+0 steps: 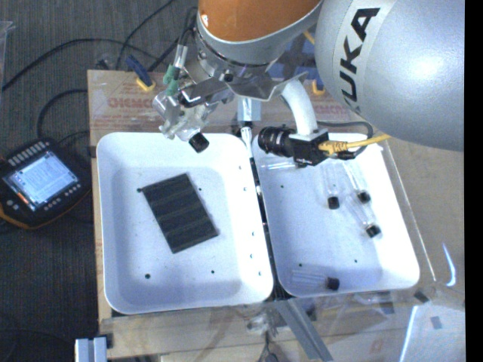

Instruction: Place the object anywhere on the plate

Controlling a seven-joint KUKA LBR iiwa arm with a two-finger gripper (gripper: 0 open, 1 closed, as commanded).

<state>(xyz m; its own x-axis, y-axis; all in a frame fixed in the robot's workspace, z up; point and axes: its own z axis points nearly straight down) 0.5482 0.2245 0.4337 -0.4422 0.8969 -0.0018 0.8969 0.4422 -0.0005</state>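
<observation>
the arm (392, 51) is a bulky, glossy grey casing with black "kuka" lettering, a broad orange band (256, 6) above the wrist, then a metal flange, green connectors and a small silvery hand (181, 123) with a black tip.

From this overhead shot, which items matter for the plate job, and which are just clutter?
Job items:
dark ribbed plate in the left bin
tool above that bin's far edge

Lying about:
clear tubes with black caps in the right bin
teach pendant
</observation>
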